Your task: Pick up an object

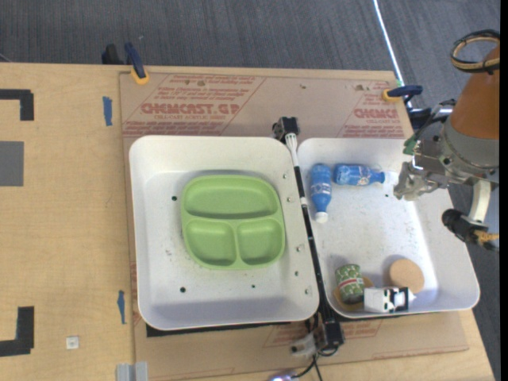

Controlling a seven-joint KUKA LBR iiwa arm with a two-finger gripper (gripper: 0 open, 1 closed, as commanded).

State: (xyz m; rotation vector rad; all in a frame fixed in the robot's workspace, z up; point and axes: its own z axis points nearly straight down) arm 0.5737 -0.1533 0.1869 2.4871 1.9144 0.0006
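Bottles (320, 189) lie clear; tool (414, 182) fingers too blurred to tell their spread.

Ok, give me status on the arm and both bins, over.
Gripper at right bin's right wall, nothing seen held. Two blue bottles, tan ball, green can all lying untouched. Green tray in left bin.

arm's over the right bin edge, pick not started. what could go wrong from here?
1. The two blue bottles lie touching at an angle, so a grab at one may shove the other.
2. The green can, tan ball and black-and-white toy crowd the right bin's near wall, leaving little finger room.
3. The end effector hangs near the bin's rim and could clip it descending.
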